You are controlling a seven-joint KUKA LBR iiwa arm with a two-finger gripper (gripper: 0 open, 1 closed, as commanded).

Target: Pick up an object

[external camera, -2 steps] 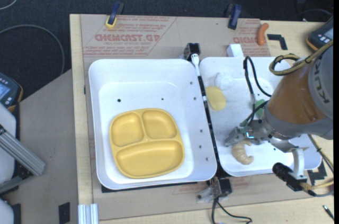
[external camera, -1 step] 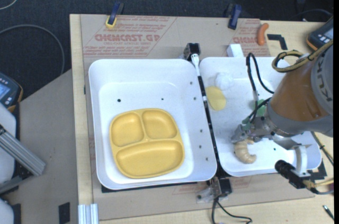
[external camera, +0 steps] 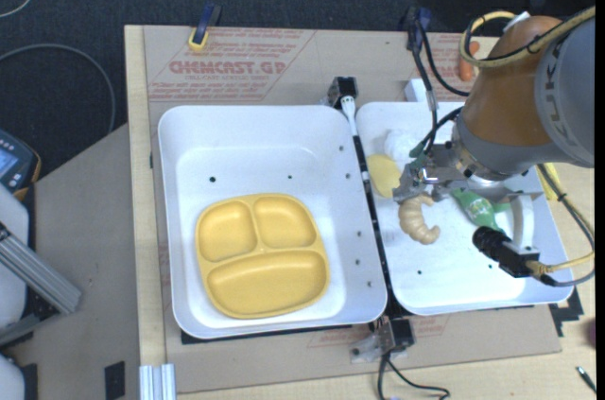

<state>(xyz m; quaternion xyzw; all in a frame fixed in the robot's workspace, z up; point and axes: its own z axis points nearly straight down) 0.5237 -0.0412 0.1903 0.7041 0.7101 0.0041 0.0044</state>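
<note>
My gripper (external camera: 420, 184) hangs low over the left part of the right bin (external camera: 454, 294). A tan croissant-shaped toy (external camera: 419, 221) lies just below it, touching or nearly touching the gripper's tip. A pale yellow rounded thing (external camera: 382, 173) lies to the gripper's left, by the bin's left wall. Behind that sits a small white thing (external camera: 400, 143). A green thing (external camera: 478, 205) lies under the wrist, partly hidden by the arm.
The left bin (external camera: 180, 152) holds a yellow three-part plate (external camera: 261, 253) in its front half. The grey and orange arm (external camera: 515, 95) covers the right bin's back right. Black clamps sit along the divide between the bins.
</note>
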